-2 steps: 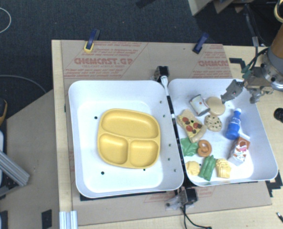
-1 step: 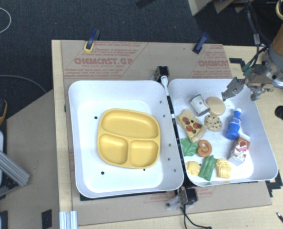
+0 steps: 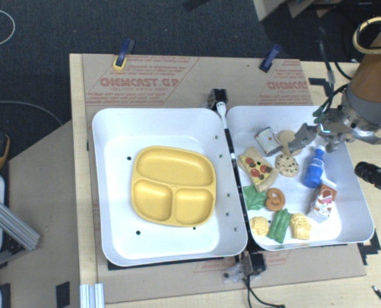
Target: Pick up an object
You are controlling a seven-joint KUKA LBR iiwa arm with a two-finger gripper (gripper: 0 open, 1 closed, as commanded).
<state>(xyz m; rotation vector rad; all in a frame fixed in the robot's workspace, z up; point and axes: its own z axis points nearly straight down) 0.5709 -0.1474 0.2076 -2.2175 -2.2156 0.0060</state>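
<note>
My gripper hangs over the back of the right bin, open, with nothing between its fingers. One grey finger slants down to the left, close to a round cookie. A blue bottle lies just below the gripper, its cap pointing up toward it. Nearby toys are a pizza slice, a small doughnut, a red and white carton, a grey piece and a tan piece.
The left bin holds a yellow divided plate. At the right bin's front lie a green leafy toy, a green vegetable and two yellow pieces. A black clamp sits between the bins.
</note>
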